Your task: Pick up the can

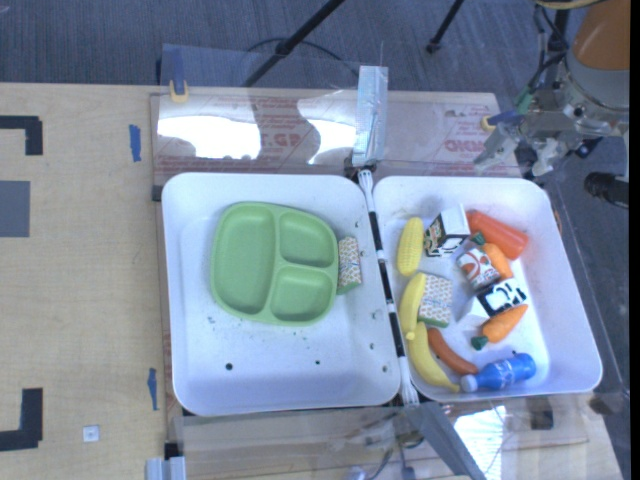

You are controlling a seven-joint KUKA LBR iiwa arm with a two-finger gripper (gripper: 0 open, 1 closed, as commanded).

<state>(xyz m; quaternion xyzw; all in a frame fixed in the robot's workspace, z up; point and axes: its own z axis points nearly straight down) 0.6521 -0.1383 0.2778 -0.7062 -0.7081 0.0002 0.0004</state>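
A robotics lab: a taped wooden bench (pixel 80 268), two white bins (pixel 190 368) of toy food, tripod legs (pixel 330 13) on carpet.

Two white bins side by side on the worktop (pixel 80 268). Left bin (pixel 190 368): green plate (pixel 272 261). Right bin (pixel 570 338): can (pixel 476 263) at centre among corn (pixel 410 245), carrots, banana (pixel 425 358) and bottle (pixel 503 372). Gripper (pixel 520 148) at upper right, outside the bins.
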